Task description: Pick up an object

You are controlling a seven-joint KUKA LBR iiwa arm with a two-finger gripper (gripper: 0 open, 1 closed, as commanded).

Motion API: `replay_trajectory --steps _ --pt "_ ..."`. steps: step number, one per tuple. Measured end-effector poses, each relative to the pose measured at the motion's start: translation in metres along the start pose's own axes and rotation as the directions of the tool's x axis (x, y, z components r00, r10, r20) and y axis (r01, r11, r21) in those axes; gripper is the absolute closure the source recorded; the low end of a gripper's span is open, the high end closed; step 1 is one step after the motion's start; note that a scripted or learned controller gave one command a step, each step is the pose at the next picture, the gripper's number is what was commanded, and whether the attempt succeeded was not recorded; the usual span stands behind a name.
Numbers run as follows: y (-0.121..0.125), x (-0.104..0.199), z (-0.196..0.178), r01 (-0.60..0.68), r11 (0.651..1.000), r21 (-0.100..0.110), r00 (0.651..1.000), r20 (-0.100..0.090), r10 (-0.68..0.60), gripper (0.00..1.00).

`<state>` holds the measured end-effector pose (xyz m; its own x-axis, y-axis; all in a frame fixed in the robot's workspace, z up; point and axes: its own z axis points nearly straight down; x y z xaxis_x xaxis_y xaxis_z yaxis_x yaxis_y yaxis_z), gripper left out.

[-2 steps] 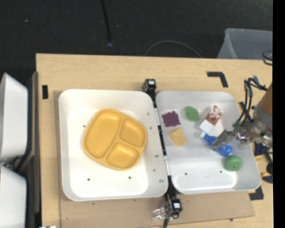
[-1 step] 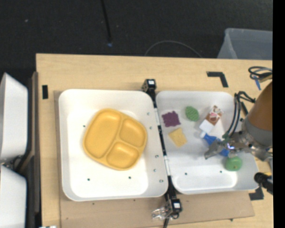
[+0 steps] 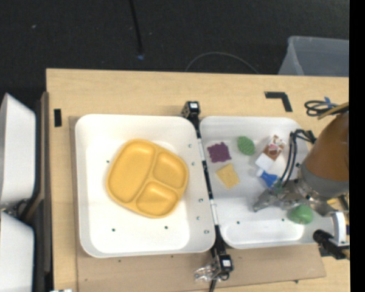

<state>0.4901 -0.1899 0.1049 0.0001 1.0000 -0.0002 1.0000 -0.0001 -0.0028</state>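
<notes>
At the near edge of the bench (image 3: pixel 140 272) a small metal clamp (image 3: pixel 212 271) sits where the two white bins meet. Just above it, in the right bin (image 3: pixel 255 236), the arm (image 3: pixel 328 157) comes in from the right, its orange band bulking over the bin's far right side. The gripper (image 3: pixel 269 199) reaches low over the bin floor, pointing left, and its grey fingers (image 3: pixel 261 202) look parted, with nothing visible between them; it is released rather than clenched on anything. A green round object (image 3: pixel 302 214) lies just beside the wrist, toward the bin's near right corner, partly covered by the arm.

A little farther in, a blue piece (image 3: pixel 267 178) lies close above the gripper, touching or nearly touching a white and red object (image 3: pixel 269 161). To their left a yellow square (image 3: pixel 227 176) rests flat on the bin floor, well apart from the fingers. Beyond it a purple square (image 3: pixel 219 152) lies near the bin's left wall, and a green oval object (image 3: pixel 246 145) sits beside it toward the far wall. A small brownish object (image 3: pixel 275 143) stands just past the white one.

In the left bin (image 3: pixel 91 224) a yellow divided plate (image 3: pixel 147 177) with three compartments lies near the middle.

Farther back on the bench, scissors (image 3: pixel 321 107) rest near the right side, and a pale plastic tub (image 3: pixel 316 56) stands beyond the bench.
</notes>
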Motion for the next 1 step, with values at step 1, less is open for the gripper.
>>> replay_trajectory --steps 1 --pt "0.0017 -0.0013 -0.0139 -0.005 1.000 -0.007 1.000 0.001 0.005 1.00"
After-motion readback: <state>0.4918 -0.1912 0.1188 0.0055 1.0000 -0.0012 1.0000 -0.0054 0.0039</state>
